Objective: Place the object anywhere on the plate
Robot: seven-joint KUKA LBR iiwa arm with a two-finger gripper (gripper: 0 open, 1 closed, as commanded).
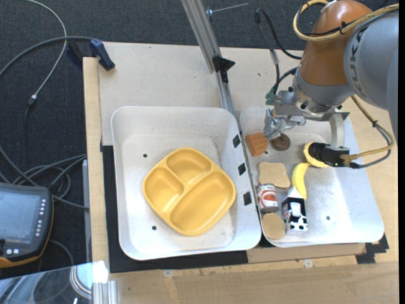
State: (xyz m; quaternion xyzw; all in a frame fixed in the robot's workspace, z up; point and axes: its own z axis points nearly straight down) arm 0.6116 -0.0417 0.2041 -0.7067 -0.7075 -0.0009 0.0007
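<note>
- The arm (354, 49) bends in over the right bin (354, 220), gripper (276, 126) pointing down just above a brown disc (281, 142); whether it is open I cannot tell.
- The disc is small, round and dull, right of an orange block (256, 144).
- The plate (188, 190), left of the disc in the left bin (126, 132), is glossy yellow plastic with three compartments.

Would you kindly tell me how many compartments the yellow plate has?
3. The yellow plate lies in the left bin: one compartment at its upper end, one at its left, and a larger one along its lower right. None looks hidden.
</note>
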